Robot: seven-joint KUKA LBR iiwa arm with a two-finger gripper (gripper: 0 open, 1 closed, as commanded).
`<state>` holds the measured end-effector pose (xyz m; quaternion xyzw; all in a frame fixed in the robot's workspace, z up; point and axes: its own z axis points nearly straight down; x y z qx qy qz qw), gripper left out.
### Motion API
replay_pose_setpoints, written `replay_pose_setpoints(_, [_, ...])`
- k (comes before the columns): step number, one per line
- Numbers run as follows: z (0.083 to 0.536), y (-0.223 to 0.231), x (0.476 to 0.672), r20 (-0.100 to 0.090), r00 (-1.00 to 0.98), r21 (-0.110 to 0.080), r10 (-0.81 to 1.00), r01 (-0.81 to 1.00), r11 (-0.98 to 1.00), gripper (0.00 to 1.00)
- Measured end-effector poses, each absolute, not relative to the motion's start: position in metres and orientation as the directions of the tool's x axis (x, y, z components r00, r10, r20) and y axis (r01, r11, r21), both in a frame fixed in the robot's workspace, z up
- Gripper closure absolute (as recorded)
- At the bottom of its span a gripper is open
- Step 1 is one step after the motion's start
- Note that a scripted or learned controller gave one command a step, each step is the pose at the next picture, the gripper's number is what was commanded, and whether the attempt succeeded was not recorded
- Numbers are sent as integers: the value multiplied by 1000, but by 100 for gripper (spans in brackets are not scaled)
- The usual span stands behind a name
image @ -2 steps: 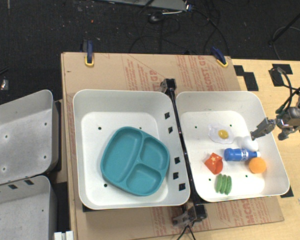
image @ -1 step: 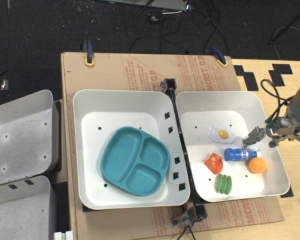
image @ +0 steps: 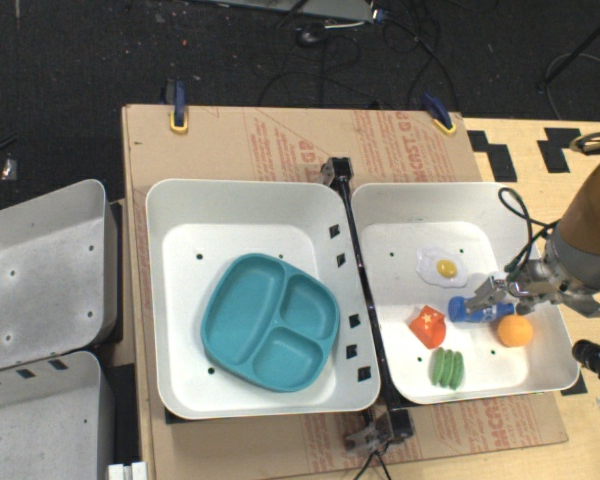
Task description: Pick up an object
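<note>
The right bin [image: 400,208] holds several toy items: a fried egg [image: 443,266], a red piece [image: 428,325], a green piece [image: 447,367], an orange ball [image: 515,331] and a small blue object [image: 472,311]. My gripper [image: 494,295] reaches in from the right and sits low in the bin, right over the blue object's right end. The orange ball lies just below it and the egg up to its left. The gripper's body hides part of the blue object.
In the left bin [image: 170,218] lies a teal divided plate [image: 270,321]. A black divider [image: 355,268] runs between the two bins. The grey arm [image: 585,253] crosses the right bin's right rim. Cables lie on the floor behind the bench.
</note>
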<state>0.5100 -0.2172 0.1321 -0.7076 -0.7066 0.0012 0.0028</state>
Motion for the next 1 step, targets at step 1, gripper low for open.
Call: replay_pose_setpoints(1, [117,-219,519,-8,-2,26,1000,1000,2,0])
